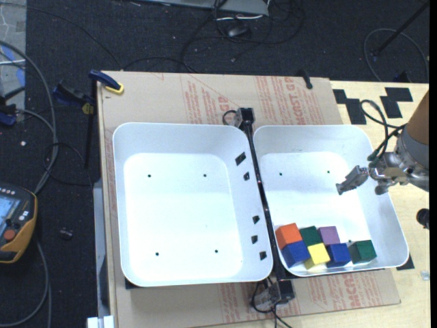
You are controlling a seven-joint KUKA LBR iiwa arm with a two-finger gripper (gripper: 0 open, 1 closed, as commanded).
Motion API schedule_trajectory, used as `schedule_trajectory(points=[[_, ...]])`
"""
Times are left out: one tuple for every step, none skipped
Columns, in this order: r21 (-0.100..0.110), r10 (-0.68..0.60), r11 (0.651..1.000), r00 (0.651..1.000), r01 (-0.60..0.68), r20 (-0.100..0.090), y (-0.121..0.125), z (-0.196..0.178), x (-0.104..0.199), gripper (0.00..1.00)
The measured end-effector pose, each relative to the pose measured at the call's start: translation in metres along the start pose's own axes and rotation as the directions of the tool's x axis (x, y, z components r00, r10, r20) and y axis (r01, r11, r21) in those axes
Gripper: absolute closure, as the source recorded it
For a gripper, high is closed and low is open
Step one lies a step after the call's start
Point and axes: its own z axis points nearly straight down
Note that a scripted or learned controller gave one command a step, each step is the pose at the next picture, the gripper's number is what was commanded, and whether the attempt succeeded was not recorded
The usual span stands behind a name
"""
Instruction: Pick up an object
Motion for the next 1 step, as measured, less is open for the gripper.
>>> schedule_trajectory(points=[[0.005,0.0,1.0,1.0,0.0,-0.002,0.0035,0.0695,-0.0061,0.0]])
